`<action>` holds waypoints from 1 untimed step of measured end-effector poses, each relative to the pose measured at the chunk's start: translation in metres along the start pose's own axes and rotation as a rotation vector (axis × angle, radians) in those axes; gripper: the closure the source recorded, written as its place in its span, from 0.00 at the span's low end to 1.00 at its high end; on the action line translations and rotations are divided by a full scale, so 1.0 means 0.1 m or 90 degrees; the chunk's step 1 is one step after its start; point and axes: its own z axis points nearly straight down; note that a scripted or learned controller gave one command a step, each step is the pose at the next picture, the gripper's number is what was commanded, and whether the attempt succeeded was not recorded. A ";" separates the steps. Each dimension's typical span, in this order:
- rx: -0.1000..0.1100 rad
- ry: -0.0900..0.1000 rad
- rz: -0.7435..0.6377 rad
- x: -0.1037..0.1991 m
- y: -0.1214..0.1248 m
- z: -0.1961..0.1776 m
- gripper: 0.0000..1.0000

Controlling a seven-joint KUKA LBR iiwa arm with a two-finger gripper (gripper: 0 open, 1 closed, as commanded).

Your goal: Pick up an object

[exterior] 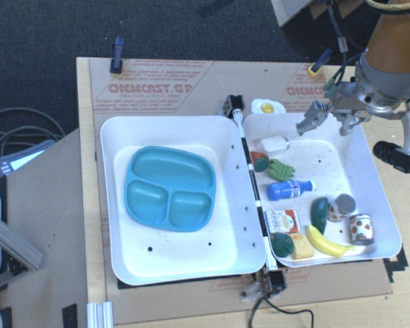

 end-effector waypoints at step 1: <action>0.002 0.000 0.001 -0.32 -0.49 1.08 0.00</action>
